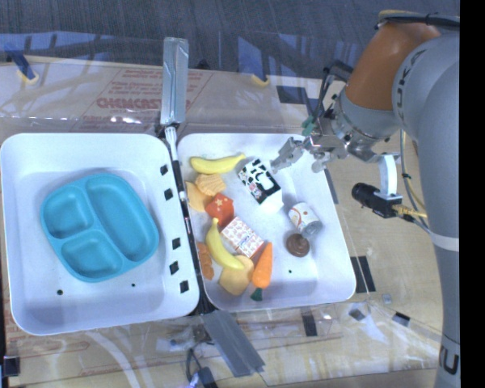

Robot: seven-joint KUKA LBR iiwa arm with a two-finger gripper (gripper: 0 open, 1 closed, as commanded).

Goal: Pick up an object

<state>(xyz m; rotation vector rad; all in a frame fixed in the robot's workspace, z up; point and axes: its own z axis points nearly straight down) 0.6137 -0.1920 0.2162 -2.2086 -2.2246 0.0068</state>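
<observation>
While its gripper (289, 153) hovers open and empty at the right bin's (333, 253) upper right edge, the arm is mid-approach, and must next descend squarely onto the black-and-white carton (259, 181) lying just beside its fingertips.

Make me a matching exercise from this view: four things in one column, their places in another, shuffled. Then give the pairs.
Things:
1. blue three-compartment plastic tray
2. orange toy carrot
3. yellow toy banana
4. gripper

Places:
A. far end of the right bin, near the divider
B. above the right bin's far right part
C. in the left bin
D. near edge of the right bin

Pairs: 1-C, 2-D, 3-A, 4-B
</observation>
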